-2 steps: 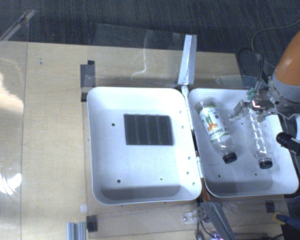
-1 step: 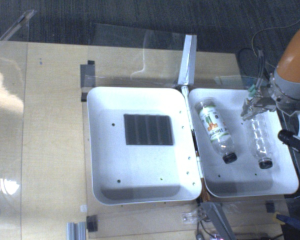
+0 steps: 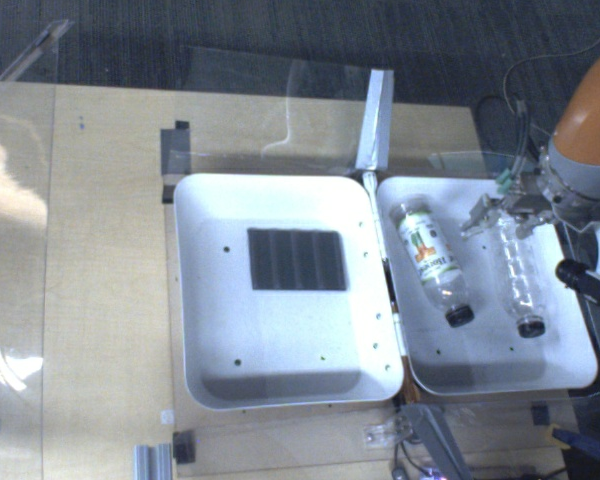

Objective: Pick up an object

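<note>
text: none legible | bottle [image 3: 429, 255] label: green and orange print, too small to read

The scene is evenly and fairly brightly lit from above, with soft focus and mild grain throughout. The left bin [image 3: 280, 288] shows a grey shadow along its near wall, and the right bin [image 3: 490, 363] likewise. Pale glare patches lie on the bench [image 3: 90, 268] at far left, bleaching the wood. Clear panels beyond the bins carry faint reflections. The dark floor beyond is dim.
</note>
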